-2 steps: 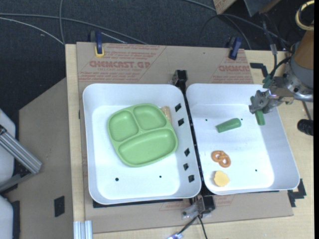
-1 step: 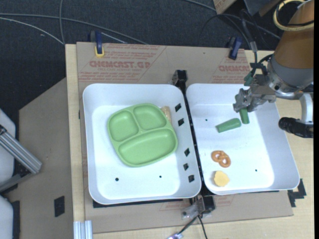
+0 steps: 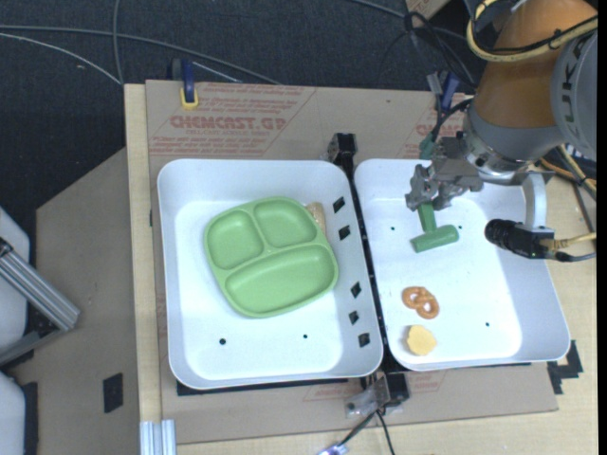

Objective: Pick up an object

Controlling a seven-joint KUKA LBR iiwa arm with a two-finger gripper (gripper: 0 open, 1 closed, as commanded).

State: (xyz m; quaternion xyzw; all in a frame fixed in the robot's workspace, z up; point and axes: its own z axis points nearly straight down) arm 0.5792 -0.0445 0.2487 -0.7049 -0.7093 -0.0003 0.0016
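Your right bin: gripper directly above green T-shaped piece, finger state indiscernible; pretzel, yellow chip. Left bin: green divided plate.

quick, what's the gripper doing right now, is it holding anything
Gripper: closed on the green T-shaped piece, which hangs from its fingers above the right bin.
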